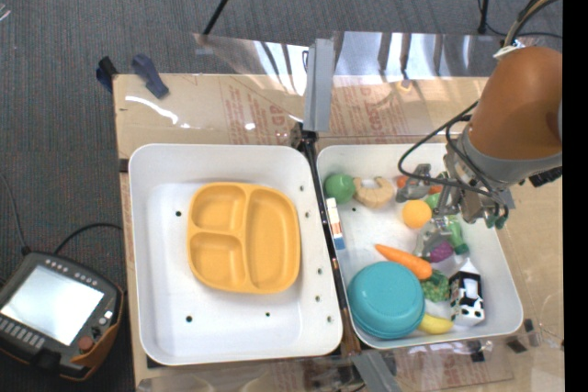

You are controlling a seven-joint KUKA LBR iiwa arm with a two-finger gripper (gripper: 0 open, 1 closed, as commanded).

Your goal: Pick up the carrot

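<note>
The carrot [404,260] is orange and lies slantwise in the middle of the right bin [508,289], just above a teal bowl [386,298]. My gripper [439,229] hangs over the bin's upper right part, under the orange-banded wrist [519,106]. It is a short way up and to the right of the carrot's thick end, above a purple toy vegetable [442,252]. From this angle nothing shows between the gripper and the carrot, and the two are apart.
An orange ball [416,214], a green fruit [340,187] and a beige bread piece [374,192] lie at the bin's far side. Broccoli [435,286], a banana [435,323] and a cow toy [467,298] crowd its near right corner. The left bin [156,188] holds a yellow divided plate [243,237].
</note>
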